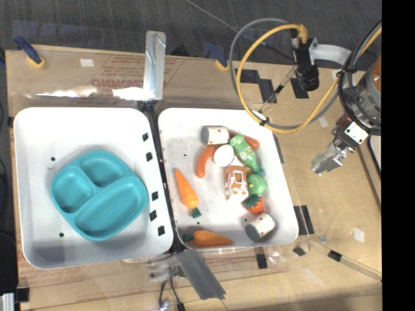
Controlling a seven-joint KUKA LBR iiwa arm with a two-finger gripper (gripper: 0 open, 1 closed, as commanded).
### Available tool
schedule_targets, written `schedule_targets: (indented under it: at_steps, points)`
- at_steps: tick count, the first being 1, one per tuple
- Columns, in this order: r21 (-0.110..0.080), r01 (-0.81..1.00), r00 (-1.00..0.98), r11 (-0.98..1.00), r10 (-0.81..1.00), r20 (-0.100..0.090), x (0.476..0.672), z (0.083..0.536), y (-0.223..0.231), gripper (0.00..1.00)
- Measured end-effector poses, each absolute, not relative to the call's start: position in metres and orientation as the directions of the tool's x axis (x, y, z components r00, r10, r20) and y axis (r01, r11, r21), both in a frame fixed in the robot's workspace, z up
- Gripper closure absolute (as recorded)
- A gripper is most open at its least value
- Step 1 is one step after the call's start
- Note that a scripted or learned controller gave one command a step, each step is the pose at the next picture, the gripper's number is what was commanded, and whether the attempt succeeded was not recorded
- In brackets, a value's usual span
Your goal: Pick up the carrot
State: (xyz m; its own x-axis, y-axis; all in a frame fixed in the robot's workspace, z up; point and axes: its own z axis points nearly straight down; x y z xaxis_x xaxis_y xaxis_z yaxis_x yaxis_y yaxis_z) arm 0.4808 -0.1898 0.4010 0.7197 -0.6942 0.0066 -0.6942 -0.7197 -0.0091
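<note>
Within the right bin point(170, 173), toy foods lay clustered toward its centre and far side. Carrot point(187, 188): orange, tapered, lying in the left part of that bin, near the wall shared with the left bin, its narrow end pointing up the view; apart from the other pieces. Second carrot-like piece point(207, 239): orange with a green end, lying along the near wall of the same bin. Orange sausage-shaped piece point(203, 161): lying beside a white round piece point(224, 155). Grey-and-yellow cylinder point(214, 135): at the far end of the cluster. Green pieces point(245, 151): to the right of the cluster. White-and-orange block point(236, 181): central. Small white cylinder point(260, 225): near the right near corner.

Left bin point(32, 135): held a teal divided plate point(98, 194) with three compartments.

Gripper point(326, 162): outside both bins, over the bare bench to the right of the right bin, well apart from the carrot; whether its fingers stood apart or together could not be told; nothing seen between them. Yellow and grey cables point(272, 37): looped over the bench beyond the right bin.
</note>
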Motion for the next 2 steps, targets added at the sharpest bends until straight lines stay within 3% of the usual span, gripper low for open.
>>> schedule_targets:
  at_steps: [1,2]
  points:
    - [-0.005,-0.454,0.891,-0.891,-0.454,0.008,0.507,0.449,-0.198,1.00]
    - [-0.007,-0.258,0.966,-0.966,-0.258,-0.003,0.503,0.326,-0.208,1.00]
